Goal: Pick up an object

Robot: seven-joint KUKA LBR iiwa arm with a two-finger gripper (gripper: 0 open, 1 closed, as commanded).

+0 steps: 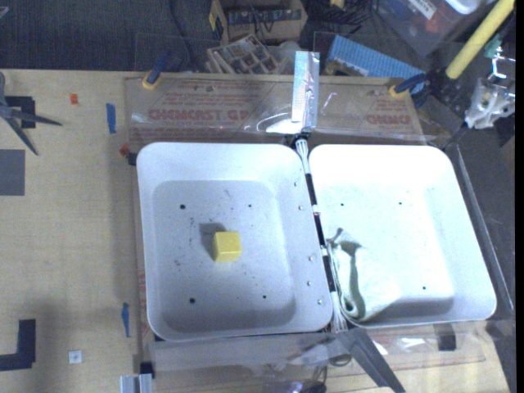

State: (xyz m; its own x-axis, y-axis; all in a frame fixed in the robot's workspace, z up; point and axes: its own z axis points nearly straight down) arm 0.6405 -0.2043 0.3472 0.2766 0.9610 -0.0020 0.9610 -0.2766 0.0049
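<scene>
Sitting near the left bin's (pixel 155 170) middle is a yellow block (pixel 227 246); a crumpled cloth (whitish, green-edged) (pixel 360 281) lies against the right bin's (pixel 426 166) left edge.

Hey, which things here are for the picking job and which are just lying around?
For the job:
yellow block in the left bin
pale crumpled cloth in the right bin

Lying about:
blue clamp
yellow tube

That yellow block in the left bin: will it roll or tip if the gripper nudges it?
The yellow block looks cube-shaped with flat faces, so it will probably slide rather than roll. It sits squat on the left bin floor, so tipping seems unlikely. Its crisp edges suggest it is stiff, and being small it is probably light.
</scene>
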